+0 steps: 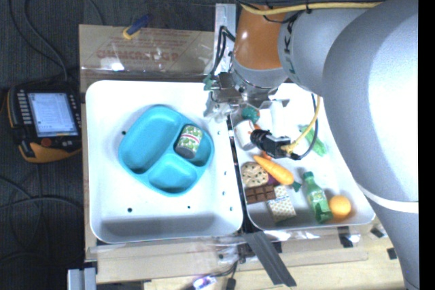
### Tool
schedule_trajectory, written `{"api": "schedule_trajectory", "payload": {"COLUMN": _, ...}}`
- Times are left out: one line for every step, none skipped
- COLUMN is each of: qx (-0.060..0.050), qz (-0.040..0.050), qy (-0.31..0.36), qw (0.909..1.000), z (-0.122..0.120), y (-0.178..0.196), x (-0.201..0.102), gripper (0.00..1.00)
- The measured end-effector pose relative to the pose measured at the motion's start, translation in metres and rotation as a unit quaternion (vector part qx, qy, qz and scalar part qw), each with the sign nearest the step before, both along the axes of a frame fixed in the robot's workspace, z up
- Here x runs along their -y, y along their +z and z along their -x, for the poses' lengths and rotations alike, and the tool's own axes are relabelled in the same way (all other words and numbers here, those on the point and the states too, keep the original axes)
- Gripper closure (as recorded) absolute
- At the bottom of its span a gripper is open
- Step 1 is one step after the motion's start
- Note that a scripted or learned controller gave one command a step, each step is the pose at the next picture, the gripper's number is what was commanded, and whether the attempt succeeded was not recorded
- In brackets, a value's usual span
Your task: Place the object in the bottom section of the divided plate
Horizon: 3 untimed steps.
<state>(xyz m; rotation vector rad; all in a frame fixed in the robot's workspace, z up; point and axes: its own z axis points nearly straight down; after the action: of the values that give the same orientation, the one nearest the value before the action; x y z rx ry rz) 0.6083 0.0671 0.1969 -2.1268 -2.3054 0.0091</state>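
A small can (189,140) with a green and white label is seen lying in the right-hand section of the blue divided plate (146,146), which is set in the left white bin (109,214). The label's writing cannot be read. The pincer (228,102) is found above the rim between the two bins, largely hidden under the orange wrist band (262,24); whether it is wide or narrow cannot be told. In the right bin (353,214) a carrot (277,170), a cookie (253,174), a chocolate bar (259,194), a green bottle (315,195) and an orange (340,206) are laid close together. Faint red print on a clear bag (146,51) behind the bins is illegible.
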Motion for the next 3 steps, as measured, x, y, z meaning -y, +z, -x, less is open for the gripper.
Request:
{"api": "schedule_trajectory", "payload": {"qx": 0.001, "qz": -0.0009, "qy": 0.146, "qw": 0.9893, "z": 0.027, "y": -0.033, "x": -0.058, "gripper": 1.00}}
{"api": "schedule_trajectory", "payload": {"qx": 0.004, "qz": 0.0016, "qy": 0.074, "qw": 0.9973, "z": -0.060, "y": 0.083, "x": -0.097, "gripper": 1.00}}
{"api": "schedule_trajectory", "payload": {"qx": 0.003, "qz": 0.0041, "qy": 0.074, "qw": 0.9972, "z": -0.060, "y": 0.092, "x": -0.098, "gripper": 1.00}}
